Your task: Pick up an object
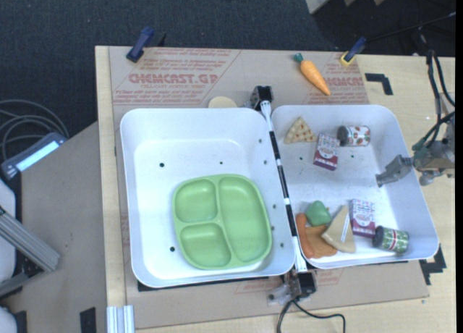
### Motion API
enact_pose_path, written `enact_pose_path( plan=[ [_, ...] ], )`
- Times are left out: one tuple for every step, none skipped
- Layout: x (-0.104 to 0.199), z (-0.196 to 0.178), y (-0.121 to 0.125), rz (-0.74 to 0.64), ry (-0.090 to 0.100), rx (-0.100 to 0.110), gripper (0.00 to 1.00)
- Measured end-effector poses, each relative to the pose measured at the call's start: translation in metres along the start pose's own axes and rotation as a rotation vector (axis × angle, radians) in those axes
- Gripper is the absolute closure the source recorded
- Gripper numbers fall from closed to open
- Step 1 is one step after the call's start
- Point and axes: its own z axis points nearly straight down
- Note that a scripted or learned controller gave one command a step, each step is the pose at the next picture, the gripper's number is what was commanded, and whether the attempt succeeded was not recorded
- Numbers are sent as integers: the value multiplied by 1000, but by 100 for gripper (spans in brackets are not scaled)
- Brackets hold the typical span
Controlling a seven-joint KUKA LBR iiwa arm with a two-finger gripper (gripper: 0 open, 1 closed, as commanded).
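White plastic forms both bins. Nearest the camera, the left bin point(137, 179) holds a green divided plate point(219, 221) lying flat toward its front. Along the front of the right bin point(405, 129) lies a cluster: an orange piece point(312, 241) with a green piece point(317, 213) just behind it, a tan wedge point(340, 230) leaning over the orange piece, a small red-and-white carton point(362, 217) and a dark can point(391, 239) on its side. Midway back, at the right wall, sits the gripper point(394, 170); whether its jaws are spread or closed cannot be told, and nothing is seen between them. Farther back lie a second carton point(326, 152), a second can point(354, 135) and a cracker-like triangle point(299, 132). Beyond the bins, a toy carrot point(314, 74) rests on the brown board point(173, 78).
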Motion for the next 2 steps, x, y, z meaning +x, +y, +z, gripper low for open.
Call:
enact_pose_path(
  plan=[
    [79,126,-9,6,-15,-18,0],
    [19,125,-20,2,-5,-5,0]
  ],
)
